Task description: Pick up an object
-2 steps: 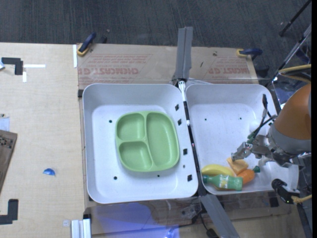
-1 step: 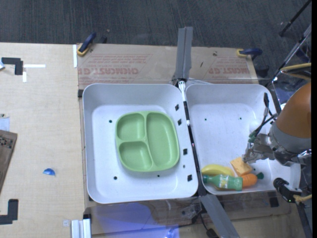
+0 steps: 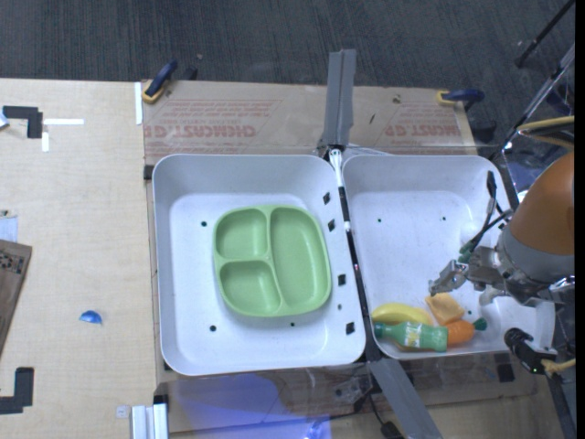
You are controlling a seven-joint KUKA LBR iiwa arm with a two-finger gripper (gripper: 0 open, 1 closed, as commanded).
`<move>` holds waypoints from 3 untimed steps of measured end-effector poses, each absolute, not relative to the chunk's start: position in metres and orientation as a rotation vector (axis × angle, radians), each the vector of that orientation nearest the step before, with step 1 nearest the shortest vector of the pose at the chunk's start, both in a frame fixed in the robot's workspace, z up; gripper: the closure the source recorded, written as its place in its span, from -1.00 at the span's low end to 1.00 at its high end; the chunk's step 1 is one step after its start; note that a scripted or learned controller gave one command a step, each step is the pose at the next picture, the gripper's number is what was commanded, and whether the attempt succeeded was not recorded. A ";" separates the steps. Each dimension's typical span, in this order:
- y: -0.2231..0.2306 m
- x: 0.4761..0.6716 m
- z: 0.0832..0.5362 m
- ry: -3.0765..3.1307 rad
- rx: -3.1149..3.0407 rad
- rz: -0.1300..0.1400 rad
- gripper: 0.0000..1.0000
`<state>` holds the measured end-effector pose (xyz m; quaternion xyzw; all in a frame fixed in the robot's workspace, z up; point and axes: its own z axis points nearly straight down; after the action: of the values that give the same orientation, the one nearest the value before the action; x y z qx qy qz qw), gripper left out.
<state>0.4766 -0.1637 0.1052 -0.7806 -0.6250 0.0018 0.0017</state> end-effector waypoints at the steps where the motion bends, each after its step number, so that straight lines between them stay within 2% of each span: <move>1: -0.105 0.477 0.091 -1.860 -2.528 0.004 -1.00; 2: -0.101 0.478 0.151 -2.275 -2.166 0.003 -1.00; 3: -0.097 0.477 0.105 -2.129 -2.309 0.004 -1.00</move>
<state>0.4769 -0.0968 0.1052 -0.7352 -0.6779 0.0012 0.0007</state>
